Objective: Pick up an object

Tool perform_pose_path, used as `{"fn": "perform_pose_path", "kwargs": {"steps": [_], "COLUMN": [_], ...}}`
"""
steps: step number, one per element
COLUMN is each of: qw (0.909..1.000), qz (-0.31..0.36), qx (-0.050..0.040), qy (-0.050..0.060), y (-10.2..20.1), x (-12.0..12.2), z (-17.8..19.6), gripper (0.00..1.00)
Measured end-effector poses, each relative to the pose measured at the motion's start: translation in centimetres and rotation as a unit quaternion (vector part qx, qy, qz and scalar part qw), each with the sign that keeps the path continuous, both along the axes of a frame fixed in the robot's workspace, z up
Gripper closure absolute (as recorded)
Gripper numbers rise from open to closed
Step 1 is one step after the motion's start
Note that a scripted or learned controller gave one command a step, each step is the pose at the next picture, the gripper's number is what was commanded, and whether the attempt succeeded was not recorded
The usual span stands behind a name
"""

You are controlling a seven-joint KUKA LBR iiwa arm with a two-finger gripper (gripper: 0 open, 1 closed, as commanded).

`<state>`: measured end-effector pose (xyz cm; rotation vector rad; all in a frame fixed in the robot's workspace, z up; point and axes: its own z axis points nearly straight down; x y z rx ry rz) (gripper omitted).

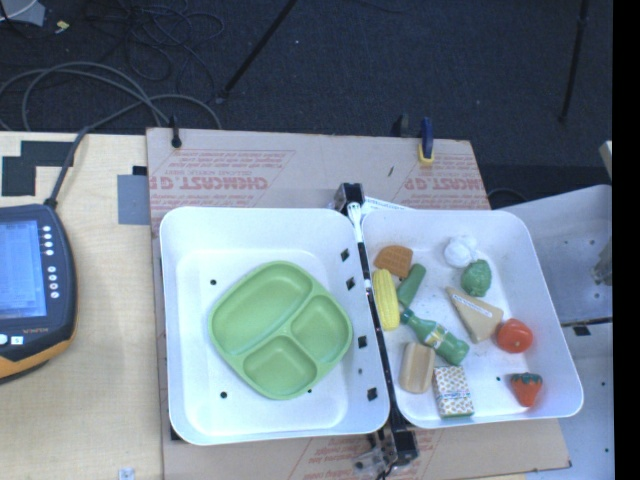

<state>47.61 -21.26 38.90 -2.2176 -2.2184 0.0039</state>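
Teach pendant (30,278): at your far left it lies on the pale wooden tabletop (100,398), screen lit, its cable running up and away.
Cardboard sheet (250,173): printed brown board that lies under both bins.
Left bin (180,268): white and shallow; it holds a light green divided plate (280,328) with three compartments, lying flat and turned at an angle.
Right bin (548,278): touches the left bin along the middle seam; every toy food you could pick lies here.
Corn cob (385,298): yellow, lying along the bin's left wall.
Brown bread piece (394,260): just above the corn, with a dark green vegetable (411,284) right beside it.
Green bottle (437,336): lying on its side, slanting down to the right, near the bin's middle.
Tan block (417,366): below the bottle, just beside a small printed carton (453,391).
White lump (460,251): near the far wall, a round green piece (476,277) touching it below.
Cheese wedge (476,315): pale, pointing up-left, between the bottle and the tomato (514,336).
Red fruit with green top (526,388): apart from the others in the bin's lower right corner.
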Motion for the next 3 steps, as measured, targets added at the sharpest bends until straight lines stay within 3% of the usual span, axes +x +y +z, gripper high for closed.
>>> {"fn": "perform_pose_path", "kwargs": {"steps": [1, 2, 3], "qw": [1.0, 1.0, 1.0], "qz": [0.0, 0.0, 0.0], "qx": [0.0002, -0.0003, -0.0027], "qy": [0.001, -0.001, -0.006], "y": [0.0, 0.7, -0.2], "x": [0.0, 2.5, -0.1], "z": [-5.7, -7.8, 4.8], "gripper": [1.0, 1.0, 1.0]}}
